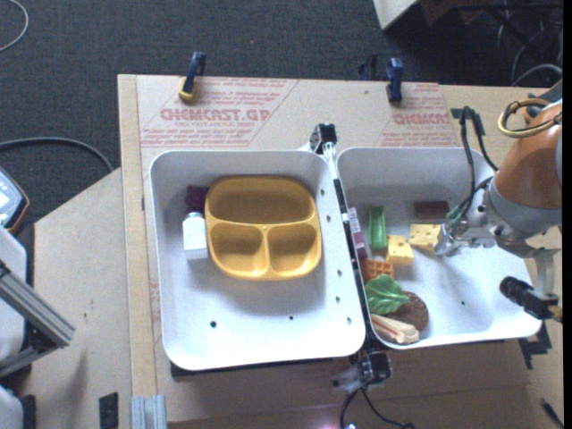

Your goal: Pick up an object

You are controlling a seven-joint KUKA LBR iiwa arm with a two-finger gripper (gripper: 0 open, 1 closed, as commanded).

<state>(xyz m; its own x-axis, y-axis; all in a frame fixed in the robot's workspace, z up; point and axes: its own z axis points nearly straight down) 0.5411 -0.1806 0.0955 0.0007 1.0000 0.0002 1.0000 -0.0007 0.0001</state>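
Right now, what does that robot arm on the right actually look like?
The arm has a rounded orange band over grey metal segments. A dark cable loops along its side, with a yellowish coil of cable near the top. It narrows to a small metallic gripper over the right bin.

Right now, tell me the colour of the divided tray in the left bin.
Yellow; the divided tray shows best in the camera view.

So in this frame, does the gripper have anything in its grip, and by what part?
Nothing visibly. The gripper sits low in the right bin beside the yellow cheese block, with no item seen between its fingers.
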